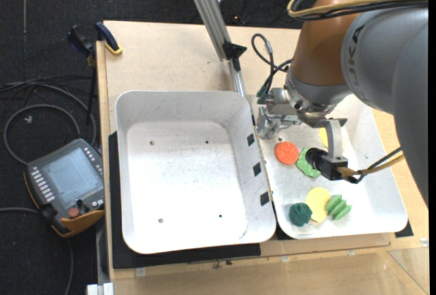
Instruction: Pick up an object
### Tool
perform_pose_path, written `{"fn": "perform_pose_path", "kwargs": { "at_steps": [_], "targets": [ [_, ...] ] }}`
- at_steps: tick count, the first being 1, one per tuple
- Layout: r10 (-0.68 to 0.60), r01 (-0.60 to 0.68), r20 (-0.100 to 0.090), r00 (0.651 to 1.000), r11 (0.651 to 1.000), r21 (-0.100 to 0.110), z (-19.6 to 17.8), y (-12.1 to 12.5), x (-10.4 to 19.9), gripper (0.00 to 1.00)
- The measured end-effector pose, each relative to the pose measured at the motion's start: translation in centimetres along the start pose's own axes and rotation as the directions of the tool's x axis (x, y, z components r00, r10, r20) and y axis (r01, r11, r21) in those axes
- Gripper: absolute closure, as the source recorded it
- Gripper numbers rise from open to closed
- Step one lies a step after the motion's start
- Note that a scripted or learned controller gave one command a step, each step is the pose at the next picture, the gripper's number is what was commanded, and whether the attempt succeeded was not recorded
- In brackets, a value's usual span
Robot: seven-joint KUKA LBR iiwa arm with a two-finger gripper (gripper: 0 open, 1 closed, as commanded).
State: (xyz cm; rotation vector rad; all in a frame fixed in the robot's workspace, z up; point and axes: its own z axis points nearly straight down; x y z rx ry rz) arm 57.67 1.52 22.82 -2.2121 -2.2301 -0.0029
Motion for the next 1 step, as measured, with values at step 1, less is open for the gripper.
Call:
{"fn": "perform_pose_path", "kwargs": {
  "at_steps": [1],
  "targets": [
    [0.0,0.0,0.0,1.0,1.0,0.001,0.72,0.57,4.99,1.0]
  ]
}}
